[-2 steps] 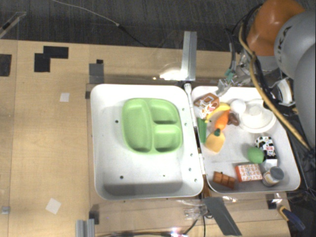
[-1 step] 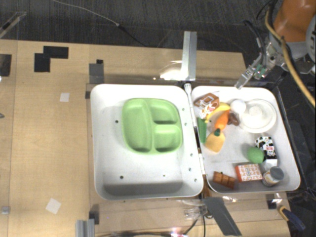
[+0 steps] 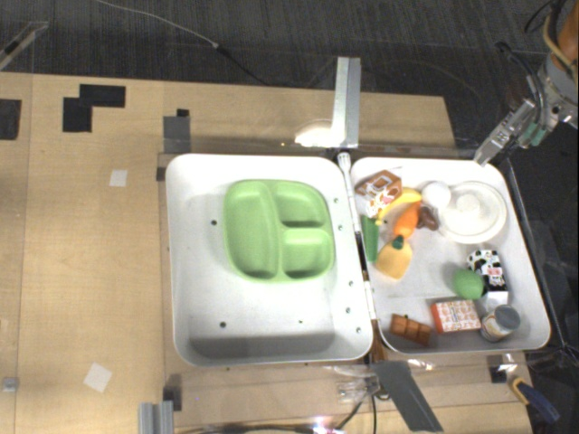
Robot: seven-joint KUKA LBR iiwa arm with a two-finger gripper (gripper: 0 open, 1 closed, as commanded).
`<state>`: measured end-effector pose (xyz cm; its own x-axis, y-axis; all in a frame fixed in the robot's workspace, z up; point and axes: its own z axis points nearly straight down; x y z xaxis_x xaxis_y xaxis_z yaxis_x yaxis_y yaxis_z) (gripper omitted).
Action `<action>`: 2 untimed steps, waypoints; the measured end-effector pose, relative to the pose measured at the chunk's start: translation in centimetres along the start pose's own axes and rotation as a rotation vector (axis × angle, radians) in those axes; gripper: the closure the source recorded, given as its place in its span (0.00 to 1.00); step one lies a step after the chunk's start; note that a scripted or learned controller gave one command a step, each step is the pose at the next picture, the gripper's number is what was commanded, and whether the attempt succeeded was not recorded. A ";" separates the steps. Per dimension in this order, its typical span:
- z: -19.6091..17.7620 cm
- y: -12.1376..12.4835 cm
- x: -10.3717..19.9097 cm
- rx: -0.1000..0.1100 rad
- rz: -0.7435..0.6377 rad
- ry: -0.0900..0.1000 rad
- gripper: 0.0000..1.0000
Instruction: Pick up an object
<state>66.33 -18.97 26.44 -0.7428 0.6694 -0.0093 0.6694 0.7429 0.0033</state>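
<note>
Arm (image 3: 563,34) entering at the upper right corner, orange band near the frame's edge, wrist angled down and to the left. Gripper (image 3: 496,143) poised above the bench just outside the top right corner of the right bin (image 3: 529,269), clear of everything inside it, holding nothing. Open or closed: cannot tell.

In the right bin, a crowd of small things. White bowl (image 3: 472,210) nearest the gripper, at the top right, with a small white cup (image 3: 437,193) touching its left side. Banana (image 3: 398,202) and carrot (image 3: 406,221) overlapping in the upper left part, beside a brown and white packet (image 3: 379,186). Yellow bottle (image 3: 394,259) just below the carrot, green stick (image 3: 370,236) along the left wall. Green ball (image 3: 469,284) touching a black and white toy (image 3: 487,266) on the right. Red box (image 3: 456,315), brown block (image 3: 412,329) and a small can (image 3: 500,320) along the bottom.

In the left bin (image 3: 194,242), a green divided plate (image 3: 276,229), well apart from the gripper. Metal post (image 3: 347,102) upright behind the two bins.
</note>
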 end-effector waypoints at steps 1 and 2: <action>2.7 4.8 8.5 -0.002 -0.004 0.006 1.00; 5.2 2.2 15.4 0.001 0.150 0.008 1.00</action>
<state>56.43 -7.09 21.08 -0.6346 0.7728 -0.0013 0.7728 0.6346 0.0026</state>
